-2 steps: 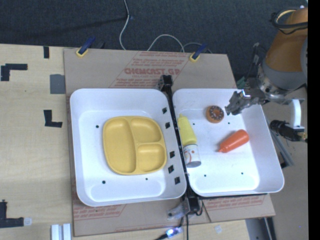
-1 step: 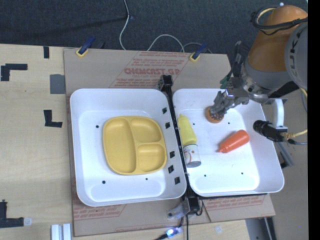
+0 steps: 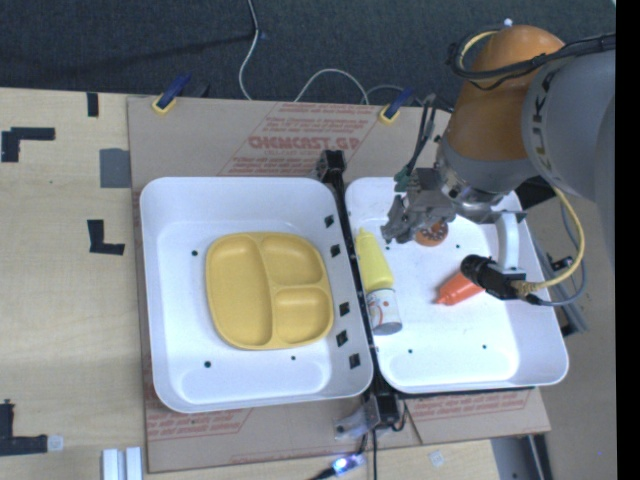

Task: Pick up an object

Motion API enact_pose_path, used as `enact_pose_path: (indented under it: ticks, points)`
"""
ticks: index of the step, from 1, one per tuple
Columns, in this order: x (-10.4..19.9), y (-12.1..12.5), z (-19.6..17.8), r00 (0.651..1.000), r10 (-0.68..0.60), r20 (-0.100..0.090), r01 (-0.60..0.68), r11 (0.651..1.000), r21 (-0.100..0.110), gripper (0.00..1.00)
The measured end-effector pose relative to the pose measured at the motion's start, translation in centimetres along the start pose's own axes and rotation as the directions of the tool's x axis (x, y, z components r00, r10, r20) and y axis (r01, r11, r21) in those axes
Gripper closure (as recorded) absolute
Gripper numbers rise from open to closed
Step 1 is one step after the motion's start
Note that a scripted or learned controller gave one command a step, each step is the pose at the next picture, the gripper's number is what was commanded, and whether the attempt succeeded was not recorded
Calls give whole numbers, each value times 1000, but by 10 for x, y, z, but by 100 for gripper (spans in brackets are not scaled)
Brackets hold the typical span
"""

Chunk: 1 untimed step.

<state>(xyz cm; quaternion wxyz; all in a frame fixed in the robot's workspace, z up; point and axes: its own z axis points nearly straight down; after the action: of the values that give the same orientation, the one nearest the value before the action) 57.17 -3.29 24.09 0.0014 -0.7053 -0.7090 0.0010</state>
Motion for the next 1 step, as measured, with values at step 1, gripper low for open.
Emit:
enact_pose_path:
  ticks: [1]
  points:
    - [60,-4,11,1000,0,1,0,1000,-1,100]
